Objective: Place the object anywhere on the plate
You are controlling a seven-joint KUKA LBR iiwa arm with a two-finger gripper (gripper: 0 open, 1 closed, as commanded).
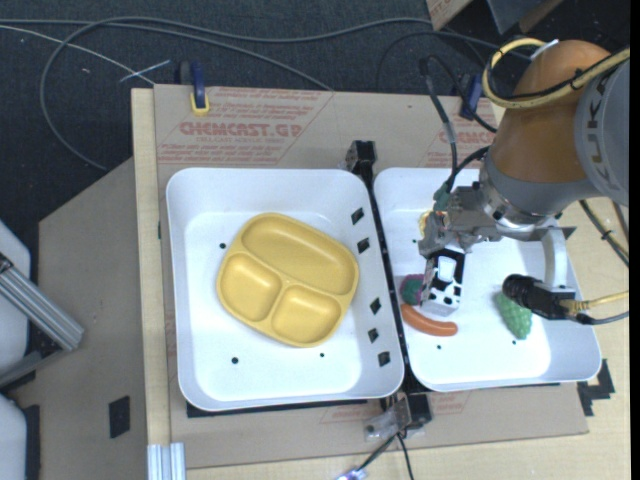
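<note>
Hovering low over the right-hand bin (490,360), the pincer (441,246) hangs off the grey-and-orange arm. Spread or pressed together: cannot tell, the wrist hides it.

A black-and-white toy (443,280) sits just view-below the pincer, close enough that I can't say if it's gripped. I judge it the task's object, as it is nearest.

Step in hand looks like securing that toy. To do it well:
- Get hold of the toy alone.
- Lift straight up, high enough to clear the bin walls.
- Carry it view-left to the yellow plate (288,280), well apart from the pincer in the left bin (200,218).
- Release low over any of its three compartments.

Clutter near the toy:
- A small purple-green piece (412,290) lies just beside it, view-left.
- An orange sausage (430,323) lies just beyond it, farther from the pincer.
- Either could get dragged or pinched along.
- A green lumpy piece (517,318) lies view-right of the pincer, apart.

In the way are the raised bin rims with black clips (372,268), between pincer and plate.
</note>
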